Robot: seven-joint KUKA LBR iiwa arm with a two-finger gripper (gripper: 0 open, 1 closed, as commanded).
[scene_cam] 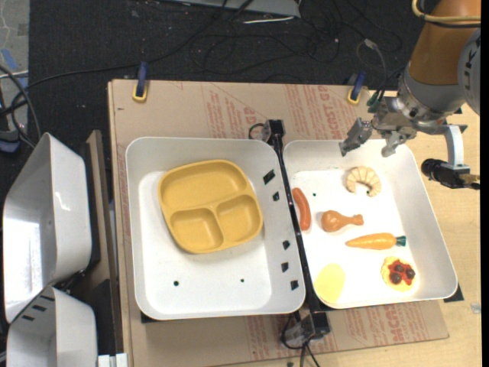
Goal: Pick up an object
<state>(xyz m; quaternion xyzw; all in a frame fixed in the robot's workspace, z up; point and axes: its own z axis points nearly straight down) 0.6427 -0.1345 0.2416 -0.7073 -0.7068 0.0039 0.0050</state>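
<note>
1. White plastic forms the two shallow bins on the counter (pixel 122 98); we take the croissant (pixel 362 180) in the right bin (pixel 435 258) as our landmark and place everything else from it.
2. We see nothing lifted so far: the tool (pixel 376 138) hangs just above and slightly beyond the croissant, near the bin's far rim, with its two fingers spread apart and nothing between them.
3. We judge the task to be at its start, since the approach, the closing of the fingers and the lift all remain to be done.
4. Any toy food here could serve as the object. Below the croissant lies the drumstick (pixel 341 221), and to the left of that the sausage (pixel 302 208) beside the bin's left wall.
5. Further below the croissant we find the carrot (pixel 374 241), then the berry tart (pixel 399 272) and the yellow disc (pixel 330 282) near the front edge.
6. Well to the left of the croissant, the left bin (pixel 153 281) carries a yellow divided plate (pixel 210 205).
7. We see the arm (pixel 443 44) reaching in above and to the right of the croissant, its orange band over the grey wrist, the wrist angled downward toward the bin.
8. We reckon the croissant the nearest candidate, as it lies almost directly beneath the spread fingers.
</note>
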